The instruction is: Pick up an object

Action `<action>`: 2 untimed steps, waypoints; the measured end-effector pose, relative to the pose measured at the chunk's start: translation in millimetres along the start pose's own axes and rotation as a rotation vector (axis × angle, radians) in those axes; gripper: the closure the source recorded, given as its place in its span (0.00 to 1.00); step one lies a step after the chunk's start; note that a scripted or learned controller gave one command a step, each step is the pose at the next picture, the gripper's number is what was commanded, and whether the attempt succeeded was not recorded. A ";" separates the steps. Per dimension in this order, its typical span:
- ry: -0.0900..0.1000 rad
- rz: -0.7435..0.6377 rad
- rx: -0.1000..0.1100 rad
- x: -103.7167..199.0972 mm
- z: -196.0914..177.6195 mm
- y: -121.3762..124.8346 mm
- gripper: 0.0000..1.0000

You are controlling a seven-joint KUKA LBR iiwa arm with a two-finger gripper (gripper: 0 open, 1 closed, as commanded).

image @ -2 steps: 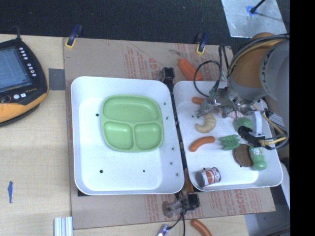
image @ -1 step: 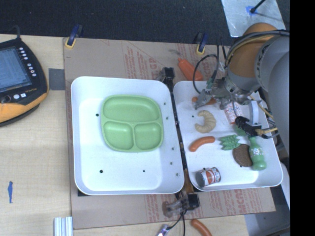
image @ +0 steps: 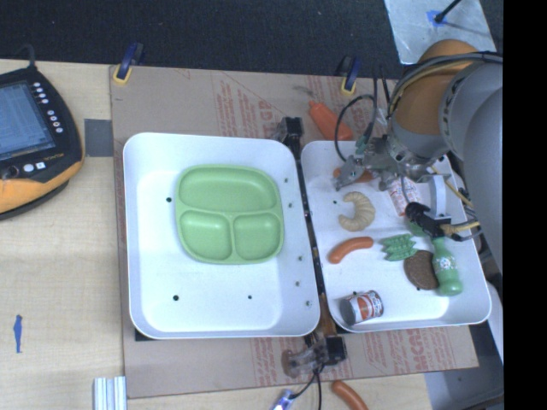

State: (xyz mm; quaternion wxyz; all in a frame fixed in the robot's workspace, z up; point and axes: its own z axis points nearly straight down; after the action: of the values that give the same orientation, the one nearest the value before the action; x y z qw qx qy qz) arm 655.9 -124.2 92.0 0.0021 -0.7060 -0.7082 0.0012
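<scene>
At the far left of the frame, your teach pendant [image: 30,148] is lying on the table [image: 60,297]. The left bin [image: 145,229] is holding a green divided plate [image: 229,213] at its middle. Moving right, the right bin [image: 410,310] is carrying a croissant [image: 358,211], an orange sausage [image: 350,248], a small can [image: 363,307] lying near the lower edge, a green leafy piece [image: 398,247], a brown patty [image: 420,271] and a green bottle [image: 445,267]. The hand [image: 369,164] is sitting over the bin's upper part, just above the croissant; you cannot tell how it is set. The arm [image: 466,101] is filling the upper right.
</scene>
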 end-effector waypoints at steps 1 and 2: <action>0.000 0.000 0.002 9.7 0.1 -0.1 0.00; -0.002 0.001 -0.001 -41.7 0.6 -58.6 0.00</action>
State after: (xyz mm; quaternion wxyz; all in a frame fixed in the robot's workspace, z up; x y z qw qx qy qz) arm 597.4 -166.1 91.6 0.0011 -0.7063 -0.7079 0.0017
